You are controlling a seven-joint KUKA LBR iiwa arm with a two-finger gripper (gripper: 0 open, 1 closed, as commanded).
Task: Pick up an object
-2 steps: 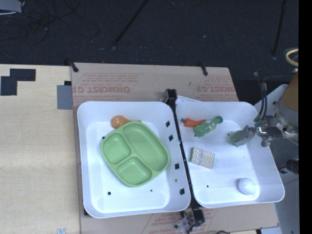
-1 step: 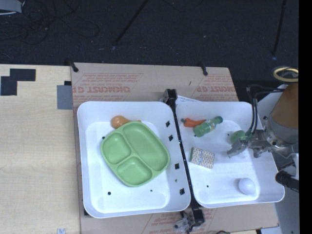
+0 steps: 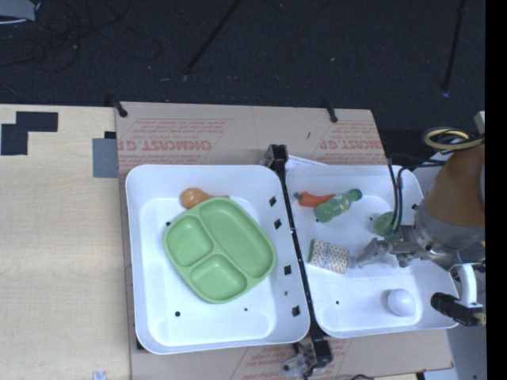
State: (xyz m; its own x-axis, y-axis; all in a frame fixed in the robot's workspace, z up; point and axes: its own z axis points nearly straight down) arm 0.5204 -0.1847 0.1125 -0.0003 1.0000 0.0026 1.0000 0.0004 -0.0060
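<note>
Dark floor with loose cables lies behind our worktop (image 3: 55, 236), where cardboard carries two white bins side by side. Our hand (image 3: 374, 252) hangs low in the right bin (image 3: 348, 323), and we cannot tell how far it is open or whether it has anything. Just left of it lies a small patterned packet (image 3: 329, 256), tilted. A green bottle (image 3: 337, 206) and an orange carrot (image 3: 314, 199) lie near the far wall, a white ball (image 3: 400, 301) near the front. The left bin (image 3: 150, 307) holds a green divided plate (image 3: 219, 248) with an orange piece (image 3: 192, 197) behind it. We judge the packet the nearest pick, with bare floor around it.
</note>
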